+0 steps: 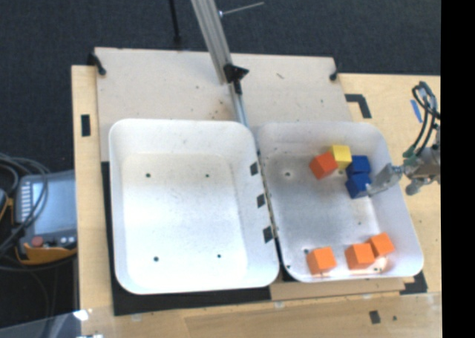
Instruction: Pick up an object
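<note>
— Where's the gripper [386, 178] now?

— At the right-hand bin's [297, 203] far right wall, low, just beside the blue blocks [358, 175]. A grey piece of it pokes in toward them. Whether it touches them, I can't tell from here.

— Has it got hold of anything?

— Can't tell. The tip is too small and blurred to make out how it stands, and I see nothing clearly held.

— So what's there to pick?

— The blue blocks sit packed against a yellow block [341, 154] and an orange block [323, 165]. Three more orange blocks [352, 256] lie along the near edge of that bin. The left bin [185, 203] has nothing to grab.

— What worries you?

— That cluster. The blocks touch each other, so I'd guess a grab at the blue ones could just shove the lot sideways, or catch a corner and let it slip. And it's working hard against the bin wall; it might snag the rim and shift the whole bin on the worktop [223, 91].

— The cables [424, 117] at the wrist?

— Looped loosely. Might catch, though I wouldn't bet on it.
</note>
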Controlling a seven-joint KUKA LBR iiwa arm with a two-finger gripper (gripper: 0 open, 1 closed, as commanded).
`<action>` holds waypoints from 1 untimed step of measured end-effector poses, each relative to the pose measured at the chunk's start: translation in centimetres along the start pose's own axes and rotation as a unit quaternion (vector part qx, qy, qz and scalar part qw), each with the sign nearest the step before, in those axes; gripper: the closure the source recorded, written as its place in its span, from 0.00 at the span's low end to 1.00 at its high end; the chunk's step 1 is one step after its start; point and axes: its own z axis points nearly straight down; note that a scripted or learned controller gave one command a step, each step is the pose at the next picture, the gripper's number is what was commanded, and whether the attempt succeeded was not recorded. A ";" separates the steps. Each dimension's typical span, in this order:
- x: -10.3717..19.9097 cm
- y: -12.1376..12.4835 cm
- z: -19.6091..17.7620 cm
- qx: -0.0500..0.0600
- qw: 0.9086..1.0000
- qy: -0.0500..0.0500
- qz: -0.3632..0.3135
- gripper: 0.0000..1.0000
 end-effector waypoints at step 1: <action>0.0 0.0 0.0 0.000 1.000 0.000 0.001 0.00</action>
